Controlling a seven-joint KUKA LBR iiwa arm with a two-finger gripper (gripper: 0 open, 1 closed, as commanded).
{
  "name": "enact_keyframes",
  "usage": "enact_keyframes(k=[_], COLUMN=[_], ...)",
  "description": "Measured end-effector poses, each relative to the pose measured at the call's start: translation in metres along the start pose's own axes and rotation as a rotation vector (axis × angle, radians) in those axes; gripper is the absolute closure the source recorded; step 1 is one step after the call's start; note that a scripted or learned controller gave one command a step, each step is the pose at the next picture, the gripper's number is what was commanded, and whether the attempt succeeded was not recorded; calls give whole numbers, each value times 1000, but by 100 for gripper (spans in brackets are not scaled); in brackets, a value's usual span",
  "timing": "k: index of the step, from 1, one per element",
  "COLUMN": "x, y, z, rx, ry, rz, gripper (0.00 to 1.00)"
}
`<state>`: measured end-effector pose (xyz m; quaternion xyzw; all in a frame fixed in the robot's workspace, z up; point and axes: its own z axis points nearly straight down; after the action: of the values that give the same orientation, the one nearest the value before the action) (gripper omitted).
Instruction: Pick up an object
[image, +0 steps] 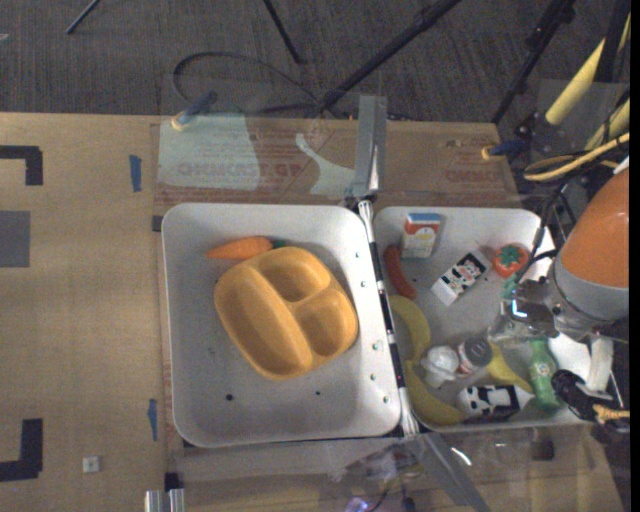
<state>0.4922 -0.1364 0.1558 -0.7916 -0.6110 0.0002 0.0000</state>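
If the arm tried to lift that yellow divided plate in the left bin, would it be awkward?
Probably. The yellow three-compartment plastic plate looks stiff and light, so it should not sag. It is wide and lies flat on the left white bin, so the tool would likely have to pinch a rim. Its smooth surface may slip.

Two white bins (190, 400), one yellow divided plate (285, 310), one carrot (240, 247), two cartons (422, 234), one banana (418, 345)

Yellow tray (285, 310) (orange carrot (240, 248))
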Motion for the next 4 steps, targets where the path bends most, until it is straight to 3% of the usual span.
enact_keyframes(k=[1, 2, 3, 4], x=[-45, -74, -74, -48], y=[26, 6, 8, 0], z=[-117, -52, -62, -62], rx=[-3, -1, -5, -2], ry=[-1, 0, -2, 1], rz=[-368, -531, -531, -852], gripper=[100, 100, 100, 100])
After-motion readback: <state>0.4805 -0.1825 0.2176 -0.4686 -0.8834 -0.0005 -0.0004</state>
